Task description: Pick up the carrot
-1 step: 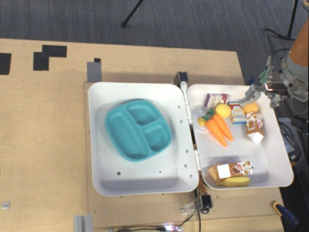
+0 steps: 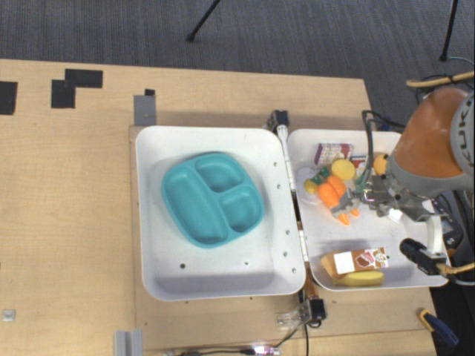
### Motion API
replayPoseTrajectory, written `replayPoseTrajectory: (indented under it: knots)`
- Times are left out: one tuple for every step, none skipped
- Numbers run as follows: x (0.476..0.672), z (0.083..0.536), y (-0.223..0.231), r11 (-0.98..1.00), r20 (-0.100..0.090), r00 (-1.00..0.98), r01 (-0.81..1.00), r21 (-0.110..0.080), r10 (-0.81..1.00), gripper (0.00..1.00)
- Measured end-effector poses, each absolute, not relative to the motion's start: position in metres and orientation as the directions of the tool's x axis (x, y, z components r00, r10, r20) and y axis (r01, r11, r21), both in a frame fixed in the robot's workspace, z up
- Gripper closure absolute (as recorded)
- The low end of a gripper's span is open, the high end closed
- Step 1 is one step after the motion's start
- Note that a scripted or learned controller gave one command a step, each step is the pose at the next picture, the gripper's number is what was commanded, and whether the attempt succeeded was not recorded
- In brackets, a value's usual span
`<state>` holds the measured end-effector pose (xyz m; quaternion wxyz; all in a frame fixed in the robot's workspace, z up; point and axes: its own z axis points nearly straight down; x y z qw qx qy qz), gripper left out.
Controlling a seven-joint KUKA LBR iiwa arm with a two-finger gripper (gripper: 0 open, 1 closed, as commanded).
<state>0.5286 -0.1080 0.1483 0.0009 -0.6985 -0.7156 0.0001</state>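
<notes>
Carrot [image 2: 331,192] lying in right bin [image 2: 386,269] among toy foods, not yet lifted — gripper [image 2: 364,197] low just beside it, nothing seen between its fingers, their spread unclear — grasp and lift remain

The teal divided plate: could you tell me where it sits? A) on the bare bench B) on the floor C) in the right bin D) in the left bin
D: the teal divided plate lies inside the left bin, while the carrot sits in the right bin.
</notes>
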Motion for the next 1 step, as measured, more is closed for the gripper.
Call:
replayPoseTrajectory:
  knots:
    - [0.5927, 0.0874, -0.1040, -0.038, 0.000, 0.038, 0.999, 0.009, 0.999, 0.00]
